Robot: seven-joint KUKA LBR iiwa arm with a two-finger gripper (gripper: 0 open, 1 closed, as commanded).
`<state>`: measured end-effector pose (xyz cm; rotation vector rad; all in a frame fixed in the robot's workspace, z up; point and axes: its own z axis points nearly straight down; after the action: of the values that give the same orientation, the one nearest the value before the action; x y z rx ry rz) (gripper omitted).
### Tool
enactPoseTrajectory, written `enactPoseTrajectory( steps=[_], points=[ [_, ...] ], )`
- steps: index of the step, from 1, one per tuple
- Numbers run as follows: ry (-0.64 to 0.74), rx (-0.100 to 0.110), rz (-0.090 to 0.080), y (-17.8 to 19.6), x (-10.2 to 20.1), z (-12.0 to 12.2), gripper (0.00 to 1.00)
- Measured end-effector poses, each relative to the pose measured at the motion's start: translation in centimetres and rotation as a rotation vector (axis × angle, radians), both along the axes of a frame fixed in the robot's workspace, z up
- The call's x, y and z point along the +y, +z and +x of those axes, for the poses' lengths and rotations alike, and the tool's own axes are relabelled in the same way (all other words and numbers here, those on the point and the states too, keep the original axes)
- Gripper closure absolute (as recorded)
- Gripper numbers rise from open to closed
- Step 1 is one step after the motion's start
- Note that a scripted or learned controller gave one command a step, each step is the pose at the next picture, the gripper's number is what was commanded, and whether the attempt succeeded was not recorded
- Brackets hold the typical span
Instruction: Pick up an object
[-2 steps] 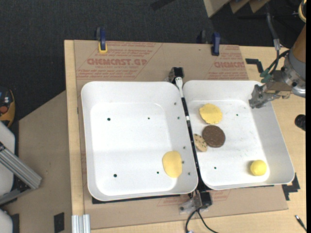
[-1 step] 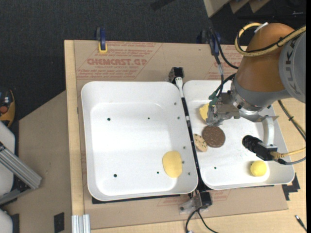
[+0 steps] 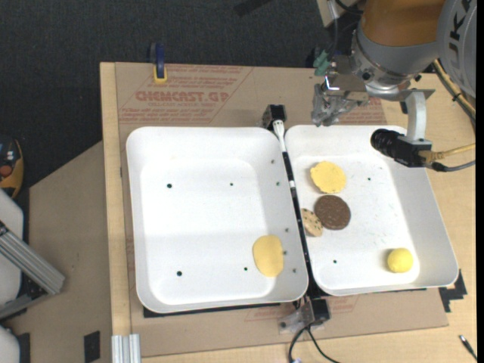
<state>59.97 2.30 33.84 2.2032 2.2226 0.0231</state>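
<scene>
We log a left bin (image 3: 151, 157) holding one yellow oval piece (image 3: 268, 255), a right bin (image 3: 431, 225) holding yellow disc (image 3: 328, 177), brown disc (image 3: 332, 212), tan cookie (image 3: 311, 222) and yellow ball (image 3: 400, 260), and the gripper (image 3: 330, 113) above the right bin's far rim, finger state we cannot tell.

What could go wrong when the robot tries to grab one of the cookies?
The brown cookie touches the speckled piece and lies close to the yellow disc, so the gripper might nudge a neighbor. The flat pieces may slip from its grasp. The yellow ball could roll away.
</scene>
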Motion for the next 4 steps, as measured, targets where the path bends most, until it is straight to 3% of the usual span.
enactPoseTrajectory(
  steps=[1,2,3,4],
  points=[
    [-0.003,0.002,0.0,11.2,3.1,-1.1,1.0],
    [-0.002,0.03,-0.002,1.6,9.1,-2.3,1.0],
    [-0.006,0.025,-0.002,0.3,10.7,-6.9,1.0],
    [-0.005,0.034,-0.004,-11.2,15.3,-8.0,1.0]
  ],
)
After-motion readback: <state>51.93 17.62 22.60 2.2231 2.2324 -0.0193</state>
